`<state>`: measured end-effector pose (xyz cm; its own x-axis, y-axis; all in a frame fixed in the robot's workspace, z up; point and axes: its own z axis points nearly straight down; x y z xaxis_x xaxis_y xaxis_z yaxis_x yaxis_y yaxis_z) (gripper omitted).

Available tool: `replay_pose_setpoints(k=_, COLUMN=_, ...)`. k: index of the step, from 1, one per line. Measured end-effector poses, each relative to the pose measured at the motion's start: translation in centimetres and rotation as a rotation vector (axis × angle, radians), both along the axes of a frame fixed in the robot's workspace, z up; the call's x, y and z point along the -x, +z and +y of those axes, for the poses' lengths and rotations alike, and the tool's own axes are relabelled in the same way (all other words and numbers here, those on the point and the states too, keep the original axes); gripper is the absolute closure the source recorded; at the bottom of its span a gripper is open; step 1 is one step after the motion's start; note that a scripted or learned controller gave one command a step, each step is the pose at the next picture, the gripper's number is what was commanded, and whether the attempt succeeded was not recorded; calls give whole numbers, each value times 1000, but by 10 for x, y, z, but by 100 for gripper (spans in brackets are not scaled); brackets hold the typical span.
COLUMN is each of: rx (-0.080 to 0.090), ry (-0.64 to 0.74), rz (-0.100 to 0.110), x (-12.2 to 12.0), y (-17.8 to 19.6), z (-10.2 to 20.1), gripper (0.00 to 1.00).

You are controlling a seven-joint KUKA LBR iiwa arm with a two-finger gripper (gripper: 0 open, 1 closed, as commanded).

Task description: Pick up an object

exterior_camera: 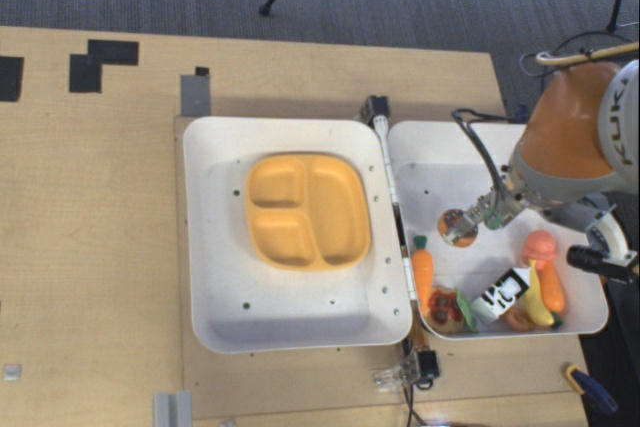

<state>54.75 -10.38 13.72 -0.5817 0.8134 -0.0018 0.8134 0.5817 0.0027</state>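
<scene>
My gripper hangs over the middle of the right bin, reaching in from the right under the orange-banded wrist. A small round brown-and-orange object sits right at its tip; whether it is held or just lies below, I cannot tell. Along the bin's near side lie an orange carrot, a black-and-white box, a yellow banana, a second orange piece and a pink round toy. Small dark red and green items crowd the near left corner.
The left bin holds a yellow divided plate. A grey divider rail runs between the two bins. Cables loop above the wrist at the right. The wooden bench stretches to the left.
</scene>
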Motion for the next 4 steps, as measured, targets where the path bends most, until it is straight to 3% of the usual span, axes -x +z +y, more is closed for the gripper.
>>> replay_pose_setpoints(k=1, rx=-1, ry=-5, rz=-1, x=34, y=48, z=61, gripper=100)
replay_pose_setpoints(k=2, rx=0, ry=-7, rz=0, x=35, y=47, z=60, gripper=0)
replay_pose_setpoints(k=3, rx=0, ry=41, rz=0, x=56, y=-51, z=12, gripper=0)
replay_pose_setpoints(k=4, rx=1, ry=40, rz=-1, x=56, y=-50, z=12, gripper=0)
